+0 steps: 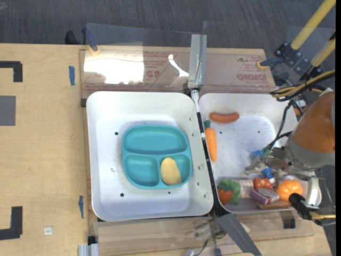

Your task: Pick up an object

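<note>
A wooden bench (37, 143) filled the view from above, and on it sat two shallow white bins side by side. The left bin (101, 143) held a teal divided plate (156, 154) at its middle, and a pale yellow potato-shaped object (170, 171) lay in the plate's lower right compartment. The right bin (240, 143) held most of the smaller things. The grey arm (314, 137), with its orange band, reached in from the right and hung over the bin's lower right corner. Its gripper (272, 161) was low over a crowded pile there; whether its fingers were open or closed, and whether they had hold of anything, could not be told from this angle. In that pile, along the bin's near wall, lay a small orange pumpkin-like toy (289, 188), a purple item (264, 196), a red piece (262, 183) and a green and red vegetable (228, 190). A toy carrot (211, 144) lay against the bin's left wall, pointing downward. A toy hot dog sausage (224, 117) lay near the bin's far edge, well apart from the gripper.
</note>
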